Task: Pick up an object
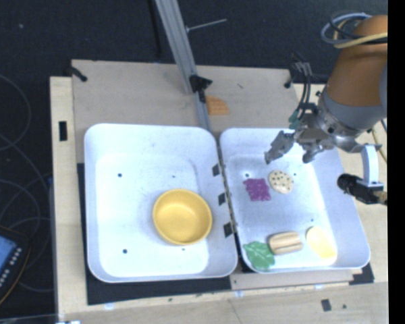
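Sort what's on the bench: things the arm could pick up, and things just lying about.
Could be picked:
yellow bowl
purple piece
speckled cookie
bread roll
green leaf
pale yellow piece

Lying about:
orange tag
metal pole

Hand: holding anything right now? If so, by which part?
Nothing held. The hand hangs open above the right bin, nothing between its fingers; the cookie lies below it, apart.
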You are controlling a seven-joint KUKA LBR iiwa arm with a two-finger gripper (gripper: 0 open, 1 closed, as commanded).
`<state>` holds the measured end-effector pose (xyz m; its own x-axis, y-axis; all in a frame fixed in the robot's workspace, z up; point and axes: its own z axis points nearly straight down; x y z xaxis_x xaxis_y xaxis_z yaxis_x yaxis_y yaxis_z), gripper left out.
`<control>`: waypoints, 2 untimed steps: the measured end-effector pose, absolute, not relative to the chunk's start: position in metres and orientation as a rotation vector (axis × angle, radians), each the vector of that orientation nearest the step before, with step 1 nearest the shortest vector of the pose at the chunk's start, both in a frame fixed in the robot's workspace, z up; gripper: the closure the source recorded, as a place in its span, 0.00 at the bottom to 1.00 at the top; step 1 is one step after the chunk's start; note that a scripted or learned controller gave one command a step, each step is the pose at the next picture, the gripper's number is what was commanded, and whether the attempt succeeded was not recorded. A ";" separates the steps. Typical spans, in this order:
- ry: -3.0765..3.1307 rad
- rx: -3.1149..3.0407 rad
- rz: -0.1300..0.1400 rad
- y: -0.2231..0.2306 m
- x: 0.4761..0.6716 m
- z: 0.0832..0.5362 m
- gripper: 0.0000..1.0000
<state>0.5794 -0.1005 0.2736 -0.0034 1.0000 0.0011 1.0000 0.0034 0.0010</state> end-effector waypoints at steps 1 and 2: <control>-2.224 -2.219 -0.003 -0.100 0.579 0.274 0.00; -2.219 -2.224 0.007 -0.106 0.579 0.231 0.00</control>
